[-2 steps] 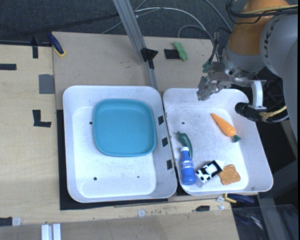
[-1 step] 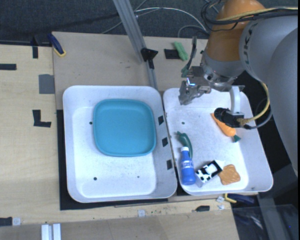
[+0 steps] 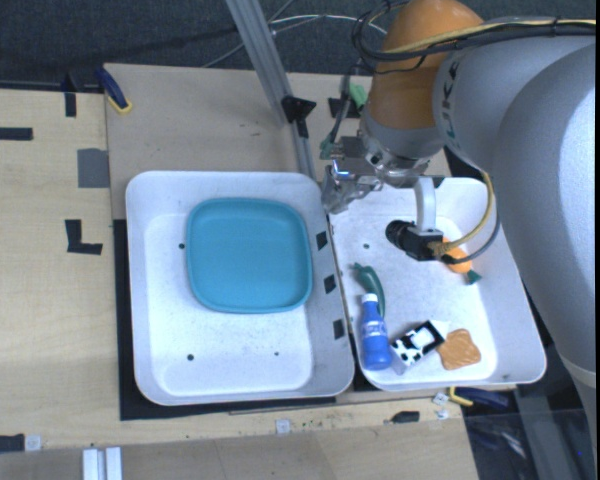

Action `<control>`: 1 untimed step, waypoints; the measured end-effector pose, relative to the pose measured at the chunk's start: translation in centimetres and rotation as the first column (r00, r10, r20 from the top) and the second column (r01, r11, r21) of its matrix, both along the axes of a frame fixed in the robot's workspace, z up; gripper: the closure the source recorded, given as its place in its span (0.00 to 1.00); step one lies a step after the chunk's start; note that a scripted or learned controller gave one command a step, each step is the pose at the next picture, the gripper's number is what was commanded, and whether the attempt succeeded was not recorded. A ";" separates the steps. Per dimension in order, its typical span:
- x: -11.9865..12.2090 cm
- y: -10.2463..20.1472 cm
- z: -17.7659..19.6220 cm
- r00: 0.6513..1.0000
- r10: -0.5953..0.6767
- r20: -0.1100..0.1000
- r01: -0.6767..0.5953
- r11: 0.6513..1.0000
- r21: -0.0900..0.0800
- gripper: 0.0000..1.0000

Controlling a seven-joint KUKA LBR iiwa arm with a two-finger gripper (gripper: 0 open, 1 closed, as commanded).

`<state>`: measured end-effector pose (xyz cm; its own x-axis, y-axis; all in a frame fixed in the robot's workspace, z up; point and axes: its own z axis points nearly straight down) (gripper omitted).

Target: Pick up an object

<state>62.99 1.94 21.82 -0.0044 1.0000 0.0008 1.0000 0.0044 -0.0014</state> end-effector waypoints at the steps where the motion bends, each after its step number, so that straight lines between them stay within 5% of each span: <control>1: -0.6 4.8 -0.6 1.000 0.000 0.000 0.000 1.000 0.000 1.00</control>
